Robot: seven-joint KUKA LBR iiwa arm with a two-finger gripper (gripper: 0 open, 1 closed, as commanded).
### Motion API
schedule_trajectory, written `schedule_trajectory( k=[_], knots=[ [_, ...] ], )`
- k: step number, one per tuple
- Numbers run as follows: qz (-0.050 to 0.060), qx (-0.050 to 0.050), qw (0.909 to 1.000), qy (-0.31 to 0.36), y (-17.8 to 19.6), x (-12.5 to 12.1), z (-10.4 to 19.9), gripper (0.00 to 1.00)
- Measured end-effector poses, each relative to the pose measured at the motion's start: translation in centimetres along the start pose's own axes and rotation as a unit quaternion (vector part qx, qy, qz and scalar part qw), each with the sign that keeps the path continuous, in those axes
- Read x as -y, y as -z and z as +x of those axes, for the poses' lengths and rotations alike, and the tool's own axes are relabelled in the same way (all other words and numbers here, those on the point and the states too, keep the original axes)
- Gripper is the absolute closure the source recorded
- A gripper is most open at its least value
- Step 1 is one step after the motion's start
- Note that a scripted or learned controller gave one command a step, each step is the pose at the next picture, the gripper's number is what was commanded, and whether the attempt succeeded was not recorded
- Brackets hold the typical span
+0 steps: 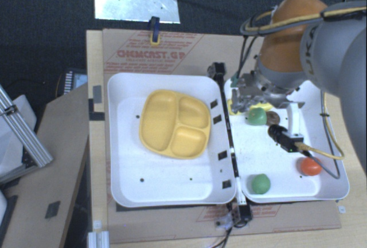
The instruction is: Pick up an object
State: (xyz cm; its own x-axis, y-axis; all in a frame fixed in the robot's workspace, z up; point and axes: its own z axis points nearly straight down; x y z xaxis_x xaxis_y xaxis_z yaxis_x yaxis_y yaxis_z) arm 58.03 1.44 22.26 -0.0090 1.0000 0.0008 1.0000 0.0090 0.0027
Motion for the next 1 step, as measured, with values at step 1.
schedule_trajectory(
  k=[1],
  knots=[
    [-0.001,-0.001,1.0,0.0,0.52,-3.08,4.4,1.0]
  ],
)
